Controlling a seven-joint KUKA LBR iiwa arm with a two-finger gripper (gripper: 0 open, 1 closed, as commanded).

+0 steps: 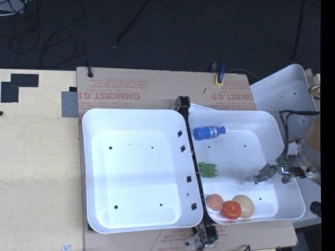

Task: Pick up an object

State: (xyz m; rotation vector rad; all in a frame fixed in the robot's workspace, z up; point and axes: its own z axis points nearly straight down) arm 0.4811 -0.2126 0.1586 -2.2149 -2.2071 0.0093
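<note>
The right bin (261,120) holds a blue bottle (209,133) lying on its side near the far left corner. A small green object (207,169) lies by the bin's left wall. At the near edge sit a pink-and-white piece (214,202), a red-orange round piece (231,209) and a beige round piece (244,205), close together. My gripper (272,173) reaches in from the right over the bin's right half, well to the right of the green object and above the beige piece. Nothing shows between its fingers.
The left bin (99,124) stands beside the right one, with a black divider (191,161) between them. Both rest on brown cardboard (157,90). A cable (285,135) loops above the gripper at the right bin's right wall.
</note>
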